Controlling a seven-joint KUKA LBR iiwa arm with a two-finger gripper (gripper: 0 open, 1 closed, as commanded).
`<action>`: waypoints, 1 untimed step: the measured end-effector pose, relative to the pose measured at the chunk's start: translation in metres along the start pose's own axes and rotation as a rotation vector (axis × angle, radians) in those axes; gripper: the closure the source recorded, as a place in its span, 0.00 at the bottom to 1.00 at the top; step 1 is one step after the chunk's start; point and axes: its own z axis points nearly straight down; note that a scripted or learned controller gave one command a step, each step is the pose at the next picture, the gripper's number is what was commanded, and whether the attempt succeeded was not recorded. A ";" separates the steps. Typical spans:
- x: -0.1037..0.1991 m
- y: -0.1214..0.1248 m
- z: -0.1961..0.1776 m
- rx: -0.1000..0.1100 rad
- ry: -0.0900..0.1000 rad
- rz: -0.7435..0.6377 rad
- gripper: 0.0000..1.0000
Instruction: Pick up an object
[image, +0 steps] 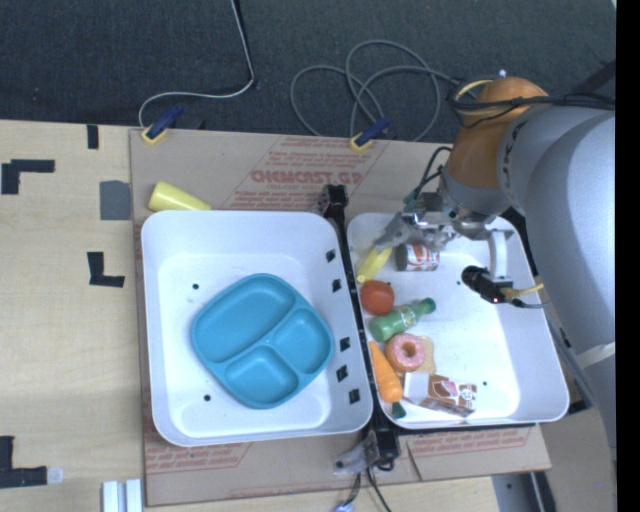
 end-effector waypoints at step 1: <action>0.000 0.001 0.001 0.000 0.000 0.000 0.00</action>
